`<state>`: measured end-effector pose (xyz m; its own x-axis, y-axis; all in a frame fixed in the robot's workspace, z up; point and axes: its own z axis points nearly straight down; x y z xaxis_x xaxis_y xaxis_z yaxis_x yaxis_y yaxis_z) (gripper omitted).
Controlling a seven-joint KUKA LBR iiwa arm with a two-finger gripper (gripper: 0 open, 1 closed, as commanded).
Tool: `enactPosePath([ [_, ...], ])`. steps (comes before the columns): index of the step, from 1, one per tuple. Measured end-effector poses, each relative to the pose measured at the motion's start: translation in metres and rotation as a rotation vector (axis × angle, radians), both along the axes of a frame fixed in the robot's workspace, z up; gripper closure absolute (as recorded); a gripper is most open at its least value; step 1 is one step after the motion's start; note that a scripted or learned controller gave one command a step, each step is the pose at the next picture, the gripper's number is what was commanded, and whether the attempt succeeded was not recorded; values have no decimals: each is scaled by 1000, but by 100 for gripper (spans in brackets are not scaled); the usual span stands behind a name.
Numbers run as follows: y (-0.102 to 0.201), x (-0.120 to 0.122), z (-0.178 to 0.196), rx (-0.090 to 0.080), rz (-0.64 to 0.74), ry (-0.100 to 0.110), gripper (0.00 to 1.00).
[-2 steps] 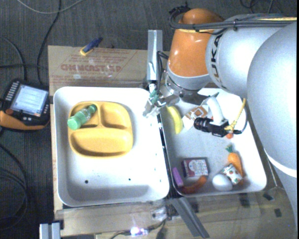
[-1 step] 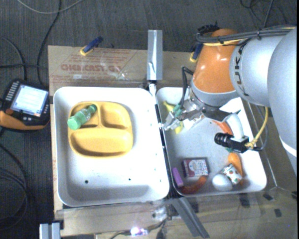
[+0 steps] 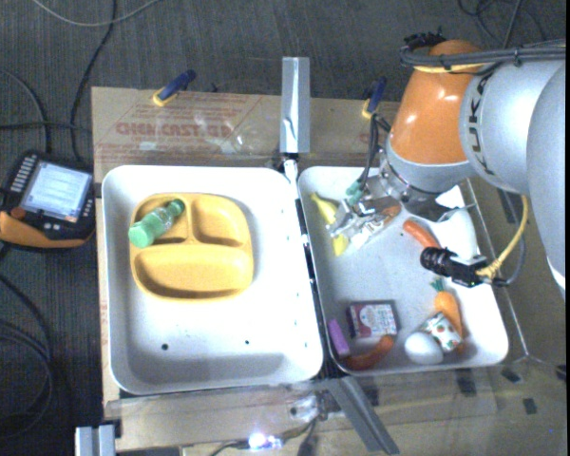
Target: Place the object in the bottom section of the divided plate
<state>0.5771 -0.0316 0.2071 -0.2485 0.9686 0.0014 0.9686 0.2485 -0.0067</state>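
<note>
Two white bins share the desk: the claw [image 3: 359, 218] hangs low in the right bin [image 3: 489, 345] over toys, its grip unreadable, perhaps on nothing, so it could reach the plate [image 3: 194, 275] empty.

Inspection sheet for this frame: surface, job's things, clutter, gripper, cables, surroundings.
Surface: two white bins side by side, left bin and right bin, on a cardboard-topped bench.
Job's things: yellow divided plate in the left bin; a green bottle lies in its upper-left section; bottom section bare.
Clutter: right bin holds a small box, white egg, carrot, red sausage, yellow item.
Gripper: gripper low over the right bin's upper left; finger state unclear.
Cables: white cable on the floor, upper left.
Surroundings: teach pendant left of the bench; blue clamps at the back edge.
</note>
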Motion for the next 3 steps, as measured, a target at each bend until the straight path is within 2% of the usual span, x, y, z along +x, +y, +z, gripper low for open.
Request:
enactPosePath([
  [1, -49, -38, -27, 1, -145, 1, 100],
  [2, -124, -92, -41, 0, -123, 1, 100],
  [3, -124, -91, -41, 0, -123, 1, 0],
])
